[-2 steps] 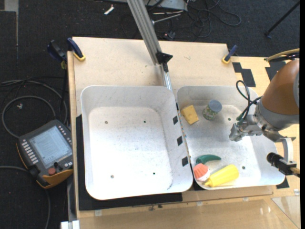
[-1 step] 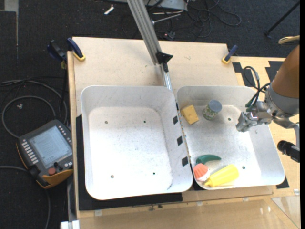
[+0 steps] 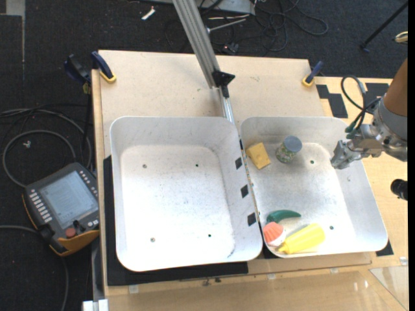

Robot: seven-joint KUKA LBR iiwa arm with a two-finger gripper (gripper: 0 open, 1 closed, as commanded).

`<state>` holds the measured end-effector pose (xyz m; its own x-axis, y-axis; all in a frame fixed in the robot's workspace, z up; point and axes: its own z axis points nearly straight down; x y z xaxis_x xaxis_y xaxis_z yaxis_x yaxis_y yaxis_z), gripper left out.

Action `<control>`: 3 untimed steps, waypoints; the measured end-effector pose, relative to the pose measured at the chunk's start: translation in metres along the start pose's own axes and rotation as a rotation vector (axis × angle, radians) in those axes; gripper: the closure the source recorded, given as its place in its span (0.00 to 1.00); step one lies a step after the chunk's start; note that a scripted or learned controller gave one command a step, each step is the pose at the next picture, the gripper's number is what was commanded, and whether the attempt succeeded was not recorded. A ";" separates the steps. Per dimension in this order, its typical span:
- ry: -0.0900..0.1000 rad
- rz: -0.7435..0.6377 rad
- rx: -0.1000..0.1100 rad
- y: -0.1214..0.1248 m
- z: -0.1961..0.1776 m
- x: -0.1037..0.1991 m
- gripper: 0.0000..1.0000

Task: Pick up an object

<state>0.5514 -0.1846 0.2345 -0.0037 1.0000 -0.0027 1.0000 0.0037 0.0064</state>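
Observation:
The right bin (image 3: 350,199) holds a yellow sponge block (image 3: 258,155) near its far left corner and a small jar with a blue-grey lid (image 3: 288,149) beside it. Near the front left corner lie a yellow bottle-like object (image 3: 302,239), a green piece (image 3: 283,216) and a red-and-white piece (image 3: 273,232), close together. My gripper (image 3: 341,157) hangs over the right bin's far right part, well right of the jar, with nothing seen between its fingers.
The left bin (image 3: 175,193) sits beside the right one, with black clips along the shared rim (image 3: 245,190). A slanted metal pole (image 3: 198,34) comes down to the bins' far junction. Clamps (image 3: 104,67) mark the bench's far corners.

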 end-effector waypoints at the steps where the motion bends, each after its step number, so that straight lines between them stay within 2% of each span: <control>1: 0.004 -0.004 0.006 0.010 0.009 0.058 1.00; 2: 0.004 -0.005 0.004 0.018 -0.003 0.114 1.00; 3: 0.004 -0.005 0.008 0.018 0.005 0.167 1.00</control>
<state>0.5689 -0.0173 0.2291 -0.0083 1.0000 0.0017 1.0000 0.0083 -0.0013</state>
